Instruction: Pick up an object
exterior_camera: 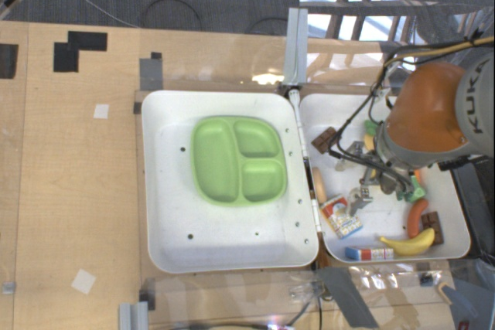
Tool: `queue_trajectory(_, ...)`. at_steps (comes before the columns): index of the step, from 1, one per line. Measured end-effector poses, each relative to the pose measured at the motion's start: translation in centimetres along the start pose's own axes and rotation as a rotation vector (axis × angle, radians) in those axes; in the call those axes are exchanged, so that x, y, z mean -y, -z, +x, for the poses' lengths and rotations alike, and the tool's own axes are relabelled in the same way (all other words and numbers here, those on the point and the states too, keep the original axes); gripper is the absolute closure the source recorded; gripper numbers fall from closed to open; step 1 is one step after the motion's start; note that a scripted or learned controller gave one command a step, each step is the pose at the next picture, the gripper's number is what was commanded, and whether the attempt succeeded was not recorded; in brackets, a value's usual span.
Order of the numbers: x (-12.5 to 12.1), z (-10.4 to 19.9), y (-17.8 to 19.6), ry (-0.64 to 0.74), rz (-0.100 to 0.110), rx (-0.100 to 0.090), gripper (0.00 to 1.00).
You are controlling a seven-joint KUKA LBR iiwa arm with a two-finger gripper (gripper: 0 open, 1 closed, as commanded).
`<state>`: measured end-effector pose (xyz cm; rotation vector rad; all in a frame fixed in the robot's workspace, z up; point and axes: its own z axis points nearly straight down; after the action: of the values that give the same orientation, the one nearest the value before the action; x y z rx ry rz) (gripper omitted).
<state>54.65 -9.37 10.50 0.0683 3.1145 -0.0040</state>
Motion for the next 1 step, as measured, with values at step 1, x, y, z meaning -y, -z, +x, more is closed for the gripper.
queue_trajectory(1,1.24,-5.88,-1.59,-0.144,0.000,-0.009,0.00)
